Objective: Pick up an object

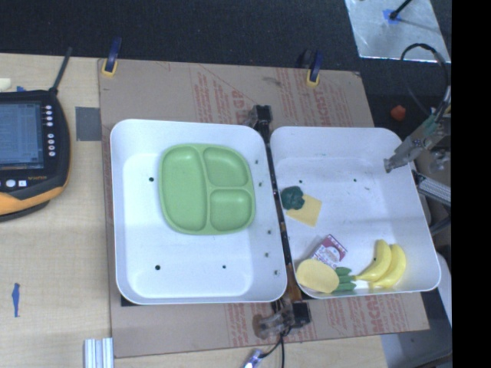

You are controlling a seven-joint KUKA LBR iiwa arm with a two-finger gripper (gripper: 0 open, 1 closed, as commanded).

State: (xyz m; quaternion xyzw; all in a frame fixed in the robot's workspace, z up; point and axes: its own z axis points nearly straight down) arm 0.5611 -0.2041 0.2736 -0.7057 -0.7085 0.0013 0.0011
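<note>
Starting at the bench's left edge, a pendant lies flat: a glossy grey screen in a dark casing with a rounded orange rim. A small grey patch sits just beside the left bin's upper left corner. Brown cardboard with faint red print covers the bench under both bins, pinned at its far edge by two blue and yellow clamps.

The left bin is a shallow, smooth white tray with rounded corners. A pale green plate, matte plastic, moulded into three compartments with soft rounded edges, rests in its upper middle.

The right bin touches the left one along a dark seam. Near its left wall sits a dark green lumpy piece, touching a flat yellow square that is tilted like a diamond. Toward the near edge lie a small red and white packet, a smooth yellow oval with a green piece beside it, and two curved, glossy yellow bananas near the near right corner.

The gripper, grey metal and angular, pokes in over the bin's far right edge, well apart from all these things. Whether it is wide or narrow cannot be told at this size; nothing shows in it.
</note>
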